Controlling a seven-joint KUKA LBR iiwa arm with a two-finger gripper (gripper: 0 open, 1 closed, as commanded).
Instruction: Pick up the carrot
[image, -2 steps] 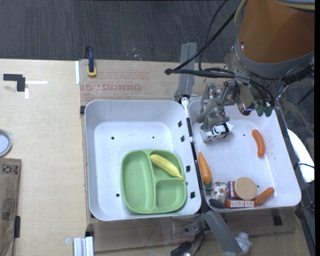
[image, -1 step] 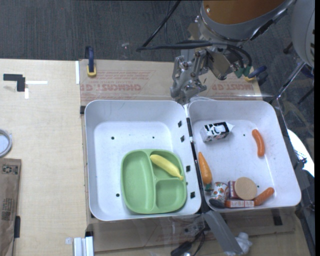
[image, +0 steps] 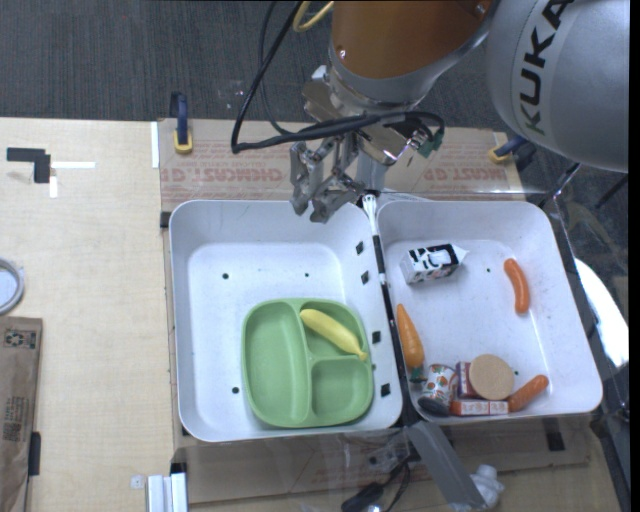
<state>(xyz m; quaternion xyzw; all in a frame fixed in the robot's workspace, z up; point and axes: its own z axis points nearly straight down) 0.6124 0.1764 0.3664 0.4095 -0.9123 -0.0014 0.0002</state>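
Orange carrot (image: 410, 338) lies just right of the green divided plate (image: 275, 375). Gripper (image: 320, 205) hovers behind that plate, spread or closed I cannot tell; best descend centred, straddling the carrot's narrow width.

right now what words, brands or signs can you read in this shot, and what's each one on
"KUK": on the grey arm, cut off by the picture's top edge.
Red print on the brown strip: upside down, too blurred to read.
Black-and-white carton: print too small to read.
Red packets: print too small to read.
Recycling sign, no words: on the brown bag.
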